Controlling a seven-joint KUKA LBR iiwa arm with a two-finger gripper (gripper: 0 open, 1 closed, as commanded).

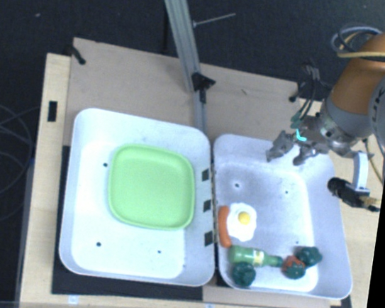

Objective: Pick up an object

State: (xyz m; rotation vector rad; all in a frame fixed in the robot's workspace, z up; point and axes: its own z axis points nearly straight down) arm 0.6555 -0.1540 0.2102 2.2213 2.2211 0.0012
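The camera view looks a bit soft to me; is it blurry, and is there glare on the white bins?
In the camera view, the two shallow white plastic bins look bright and washed out, with faint speckle; small items like the fried-egg toy have soft edges; the grey gripper is slightly blurred; the surround beyond the bench is very dark.

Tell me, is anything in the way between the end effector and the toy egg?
Nothing visible. The end effector hangs over the far end of the right bin, and only bare bin floor lies between it and the fried egg. A carrot touches the egg's left side.
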